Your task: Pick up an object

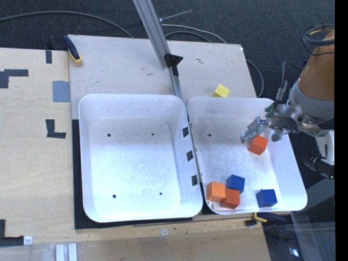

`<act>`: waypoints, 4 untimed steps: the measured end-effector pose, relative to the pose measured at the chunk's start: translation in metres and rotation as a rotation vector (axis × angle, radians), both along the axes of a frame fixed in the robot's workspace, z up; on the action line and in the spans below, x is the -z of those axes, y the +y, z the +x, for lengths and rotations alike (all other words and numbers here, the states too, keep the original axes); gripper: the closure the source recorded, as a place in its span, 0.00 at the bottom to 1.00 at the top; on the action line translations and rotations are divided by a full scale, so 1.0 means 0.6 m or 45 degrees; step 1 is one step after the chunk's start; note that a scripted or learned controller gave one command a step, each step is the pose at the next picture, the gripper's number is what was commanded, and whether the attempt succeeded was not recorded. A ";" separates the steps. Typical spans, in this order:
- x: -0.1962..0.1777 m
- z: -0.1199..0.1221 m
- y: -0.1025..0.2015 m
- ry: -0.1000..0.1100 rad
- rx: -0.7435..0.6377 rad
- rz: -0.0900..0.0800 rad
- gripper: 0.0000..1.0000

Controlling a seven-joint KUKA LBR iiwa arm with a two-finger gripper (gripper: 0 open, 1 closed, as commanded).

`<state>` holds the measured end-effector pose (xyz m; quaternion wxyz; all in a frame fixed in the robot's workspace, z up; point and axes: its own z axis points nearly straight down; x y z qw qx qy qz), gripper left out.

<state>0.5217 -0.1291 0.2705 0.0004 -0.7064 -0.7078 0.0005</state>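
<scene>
— What's in the two bins?

— The left bin (133,156) holds only dark specks and a few small holes. The right bin (283,167) carries the blocks. Toward its 6 o'clock edge an orange block (217,190) touches a red-orange block (231,199), and a blue block (236,182) sits just behind them, against both. Another blue block (266,198) lies apart from that cluster, near the bin's 5 o'clock corner.

— And the one you're after?

— A red-orange cube (258,144) sits at about 3 o'clock in the right bin, right under my gripper (263,131). The cube looks tilted, and I cannot tell whether it rests on the bin floor or hangs off it.

— Are you pinching it?

— I cannot tell. My fingers reach down to the cube's top from the upper right, but the view doesn't show whether they close on it.

— How is your arm set?

— It comes in from 3 o'clock, wrist over the bin's right rim, orange band (321,75) above.

— Anything outside the bins?

— A yellow block (221,91) on the table (32,145), just beyond the right bin's 12 o'clock edge.
</scene>
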 end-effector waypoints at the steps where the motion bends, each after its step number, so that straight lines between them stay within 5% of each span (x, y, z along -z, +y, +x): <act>1: -0.060 0.016 -0.016 -0.001 0.001 -0.001 0.00; 2: 0.052 0.074 0.042 0.007 -0.003 0.002 0.00; 3: 0.229 0.107 -0.131 0.010 0.008 -0.003 0.00; 4: 0.257 0.104 -0.121 -0.023 0.000 -0.010 0.00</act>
